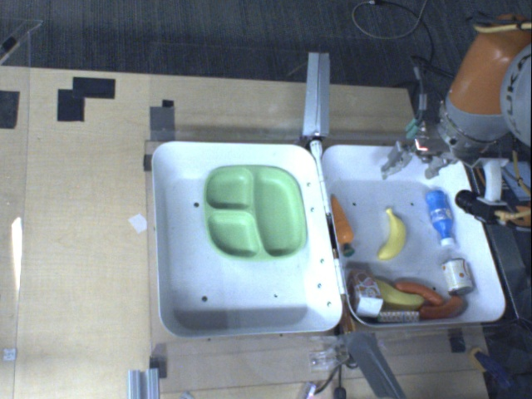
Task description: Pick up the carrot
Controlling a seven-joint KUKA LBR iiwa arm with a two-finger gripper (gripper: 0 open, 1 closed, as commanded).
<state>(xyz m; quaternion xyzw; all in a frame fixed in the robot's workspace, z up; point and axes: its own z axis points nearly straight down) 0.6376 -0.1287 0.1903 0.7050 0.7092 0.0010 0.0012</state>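
Orange, tapered carrot (341, 223) lying lengthwise tight against the left wall of the right-hand shallow white bin (490, 260), beside the divider shared with the left white bin (166, 248) holding the green sectioned plastic tray (253, 210). Pincer (417, 158) hovering over the right bin's far edge, fingers spread apart, nothing between them, well apart from the carrot. Main hazard: that wall. Little room for a finger on the carrot's left side, so likely to strike the rim or skid off the rounded surface. Yellow banana (392, 234) near on the right, liable to be nudged. Second risk: mistaking the reddish-orange sausage-shaped items (426, 296) in the near-edge clutter for the target. Blue bottle (440, 214) and small metal can (456, 276) well clear.
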